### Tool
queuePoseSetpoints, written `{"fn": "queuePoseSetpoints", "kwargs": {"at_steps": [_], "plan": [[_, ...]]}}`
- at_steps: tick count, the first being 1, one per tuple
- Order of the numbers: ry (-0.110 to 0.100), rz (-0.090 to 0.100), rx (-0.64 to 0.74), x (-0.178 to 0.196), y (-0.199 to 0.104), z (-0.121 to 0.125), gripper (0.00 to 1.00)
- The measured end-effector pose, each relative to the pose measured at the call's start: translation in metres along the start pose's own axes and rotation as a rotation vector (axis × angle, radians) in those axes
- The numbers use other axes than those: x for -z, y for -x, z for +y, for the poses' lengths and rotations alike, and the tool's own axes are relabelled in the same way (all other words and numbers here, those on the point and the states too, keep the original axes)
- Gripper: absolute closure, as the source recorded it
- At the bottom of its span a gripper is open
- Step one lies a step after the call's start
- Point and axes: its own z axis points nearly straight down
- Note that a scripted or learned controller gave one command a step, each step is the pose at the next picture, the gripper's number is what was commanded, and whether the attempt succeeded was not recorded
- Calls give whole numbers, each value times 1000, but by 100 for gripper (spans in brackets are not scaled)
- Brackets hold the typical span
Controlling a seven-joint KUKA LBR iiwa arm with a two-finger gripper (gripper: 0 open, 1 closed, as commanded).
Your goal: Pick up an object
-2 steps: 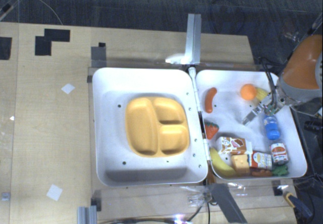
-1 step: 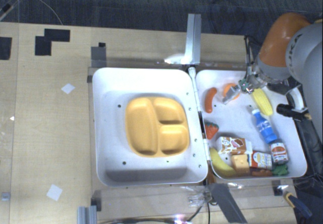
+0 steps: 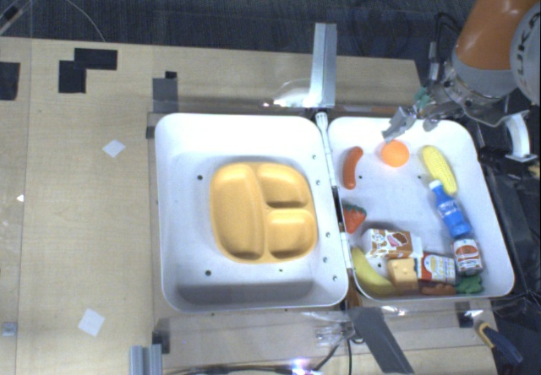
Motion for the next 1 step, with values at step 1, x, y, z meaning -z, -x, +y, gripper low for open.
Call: {"fn": "queuePoseSetpoints", "kwargs": {"at_steps": [1], "plan": [[-18,4,-206,-56,48,-33,0]]}}
